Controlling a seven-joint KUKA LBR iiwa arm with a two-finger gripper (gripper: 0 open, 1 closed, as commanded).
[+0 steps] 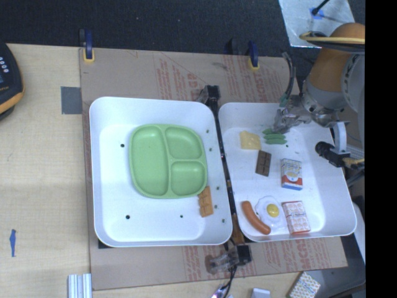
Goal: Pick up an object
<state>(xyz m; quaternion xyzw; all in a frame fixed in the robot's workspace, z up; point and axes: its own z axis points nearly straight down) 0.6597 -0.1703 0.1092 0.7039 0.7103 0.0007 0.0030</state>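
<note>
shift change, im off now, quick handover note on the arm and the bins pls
Gripper: down at the far end of the right bin, over the green item; finger state unclear, nothing visibly held.
Right bin: yellow cheese slice, brown bar, small carton, sausage, fried egg, pink pack.
Left bin: green divided plate, cracker.
Done: nothing lifted. Left: pick up one object.

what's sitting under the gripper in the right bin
A green item lies just below the gripper on the right bin floor. The gripper covers its upper end, so contact is unclear.
</note>
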